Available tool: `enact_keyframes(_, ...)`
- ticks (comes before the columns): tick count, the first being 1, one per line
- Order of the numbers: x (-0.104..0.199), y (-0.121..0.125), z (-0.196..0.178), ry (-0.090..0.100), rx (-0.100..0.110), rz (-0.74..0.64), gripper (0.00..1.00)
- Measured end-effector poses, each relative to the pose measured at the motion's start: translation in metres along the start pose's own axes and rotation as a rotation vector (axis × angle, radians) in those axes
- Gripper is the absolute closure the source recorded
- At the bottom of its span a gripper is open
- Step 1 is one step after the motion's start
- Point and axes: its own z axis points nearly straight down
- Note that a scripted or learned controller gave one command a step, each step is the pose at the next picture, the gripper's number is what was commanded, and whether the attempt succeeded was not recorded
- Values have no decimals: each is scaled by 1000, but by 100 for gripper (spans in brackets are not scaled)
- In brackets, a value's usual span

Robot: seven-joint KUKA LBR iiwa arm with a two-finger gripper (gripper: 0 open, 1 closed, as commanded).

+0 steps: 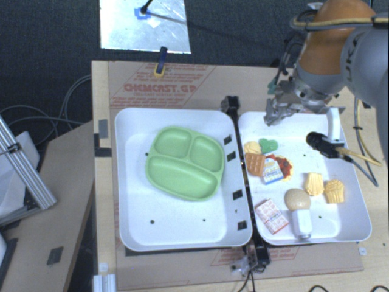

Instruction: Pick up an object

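Fingers [275, 115] above right bin's [358, 224] far edge, nothing between

Even, fairly bright overhead light washes the two white bins [182, 236] almost shadowless, glare whitens the foil-like sheet [144, 17] at top, and the whole view is soft and slightly grainy

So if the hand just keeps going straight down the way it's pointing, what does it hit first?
Probably bare floor of the right bin near its back edge. The hand hangs above that corner, and the closest item, the green piece, lies a little nearer the camera. Depth is hard to judge from this slanted view.
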Motion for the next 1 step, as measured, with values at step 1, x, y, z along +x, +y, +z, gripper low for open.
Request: enact_keyframes(1,49,-28,13,0,4,1,100)
